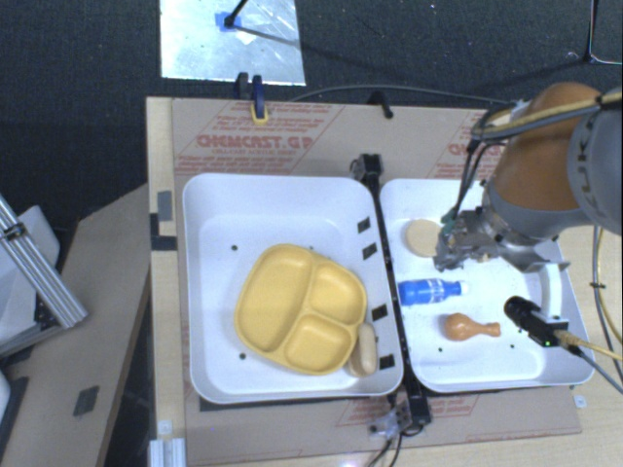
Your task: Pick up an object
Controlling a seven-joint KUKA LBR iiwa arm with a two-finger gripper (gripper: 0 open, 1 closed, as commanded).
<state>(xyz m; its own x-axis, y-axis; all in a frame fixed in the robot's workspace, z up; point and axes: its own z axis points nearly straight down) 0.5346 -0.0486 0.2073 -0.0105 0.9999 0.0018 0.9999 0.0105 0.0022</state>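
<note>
The right bin (487, 363) holds three candidates: a small blue-and-white bottle (428, 291) lying on its side near the divider, an orange drumstick-shaped toy (470, 328) just below it, and a pale round disc (422, 236) towards the bin's far edge. The bottle looks light and stiff but smooth and round, so it would likely roll or slip unless pinched across its body at mid-length. The toy seems light too, best taken at its thicker end. The claw (454, 253) hangs above the bin floor between disc and bottle, near both, with nothing visibly in it; whether it is spread or closed I cannot tell. The arm (545, 178) reaches in from the right, wrist angled downward over the bin.
</note>
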